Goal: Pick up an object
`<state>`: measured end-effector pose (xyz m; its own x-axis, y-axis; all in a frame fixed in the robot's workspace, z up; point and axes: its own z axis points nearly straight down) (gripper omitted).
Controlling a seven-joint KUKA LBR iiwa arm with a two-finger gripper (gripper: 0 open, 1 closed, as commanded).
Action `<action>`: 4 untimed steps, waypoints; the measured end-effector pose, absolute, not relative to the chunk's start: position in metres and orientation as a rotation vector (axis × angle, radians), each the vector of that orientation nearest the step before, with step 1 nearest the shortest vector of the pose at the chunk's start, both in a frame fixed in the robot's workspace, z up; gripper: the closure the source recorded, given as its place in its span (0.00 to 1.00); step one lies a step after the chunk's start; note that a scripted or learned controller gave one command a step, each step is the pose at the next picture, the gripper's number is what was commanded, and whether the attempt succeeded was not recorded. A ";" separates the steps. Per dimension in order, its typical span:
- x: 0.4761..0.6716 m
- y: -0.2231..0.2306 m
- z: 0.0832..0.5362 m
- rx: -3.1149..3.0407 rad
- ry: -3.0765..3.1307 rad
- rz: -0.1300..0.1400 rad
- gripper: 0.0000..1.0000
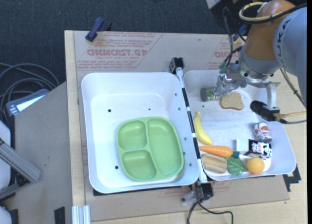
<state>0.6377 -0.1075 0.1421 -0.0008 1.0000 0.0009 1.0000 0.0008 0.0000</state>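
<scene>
The right bin (287, 162) holds a toast slice (232, 101), a yellow banana (201, 129), a carrot (216, 151), a bread roll (214, 164), a green leaf (236, 166), an orange (255, 165), a red and white can (262, 131) and a small cow-patterned box (260, 148). My gripper (222, 84) hangs low over the far part of this bin, just above and left of the toast. A small grey-green object (209, 94) lies right beside the gripper's tip, on its left. I cannot make out whether it is gripped.
The left bin (97, 96) holds a green divided plate (148, 148). A black clip (177, 64) sits where the two bins meet at the back. A blue object (94, 29) lies on the bench's far left corner.
</scene>
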 end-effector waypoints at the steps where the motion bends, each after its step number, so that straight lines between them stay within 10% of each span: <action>1: 0.637 -0.108 0.142 -2.220 -2.221 0.000 0.00; 2: 0.668 -0.104 0.087 -2.222 -2.227 -0.006 0.00; 3: 0.670 -0.104 0.100 -2.227 -2.231 -0.010 1.00; 4: 0.615 -0.034 0.185 -2.219 -2.223 -0.001 1.00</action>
